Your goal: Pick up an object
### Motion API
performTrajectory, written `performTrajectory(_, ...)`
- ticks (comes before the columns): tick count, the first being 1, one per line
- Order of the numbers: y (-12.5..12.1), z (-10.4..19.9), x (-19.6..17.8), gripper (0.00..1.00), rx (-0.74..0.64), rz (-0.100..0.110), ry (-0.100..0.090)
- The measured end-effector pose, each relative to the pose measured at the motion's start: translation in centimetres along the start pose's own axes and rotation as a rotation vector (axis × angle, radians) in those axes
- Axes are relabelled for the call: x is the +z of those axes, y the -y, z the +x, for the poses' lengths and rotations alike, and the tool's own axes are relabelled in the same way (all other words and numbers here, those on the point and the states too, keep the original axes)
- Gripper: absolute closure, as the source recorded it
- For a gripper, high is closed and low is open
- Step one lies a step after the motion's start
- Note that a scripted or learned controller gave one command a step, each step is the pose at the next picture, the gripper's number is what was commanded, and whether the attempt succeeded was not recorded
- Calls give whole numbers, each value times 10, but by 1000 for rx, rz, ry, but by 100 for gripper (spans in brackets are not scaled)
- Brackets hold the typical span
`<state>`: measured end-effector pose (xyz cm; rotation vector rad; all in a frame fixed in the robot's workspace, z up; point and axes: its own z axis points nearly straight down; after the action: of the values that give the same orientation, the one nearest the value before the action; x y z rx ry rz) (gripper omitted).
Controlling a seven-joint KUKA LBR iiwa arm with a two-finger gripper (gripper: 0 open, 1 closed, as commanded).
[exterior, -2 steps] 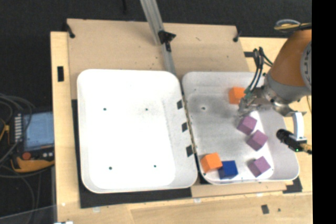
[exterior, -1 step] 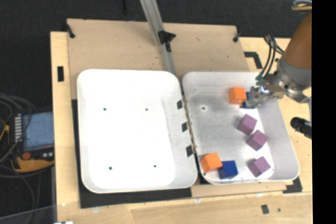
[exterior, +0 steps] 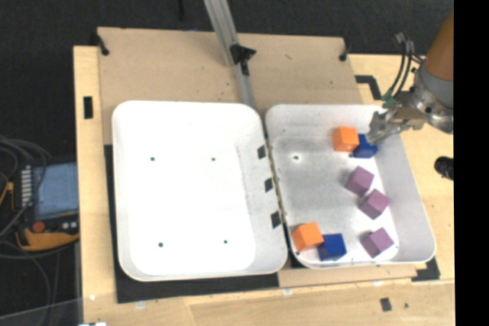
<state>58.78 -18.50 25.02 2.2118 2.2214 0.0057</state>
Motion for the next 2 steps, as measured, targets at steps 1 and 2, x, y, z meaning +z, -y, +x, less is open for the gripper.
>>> performTrajectory(1,-1,-1,-16,100,-2,4,-1)
performTrajectory(2,3,56,-22,100,-3,5,-3)
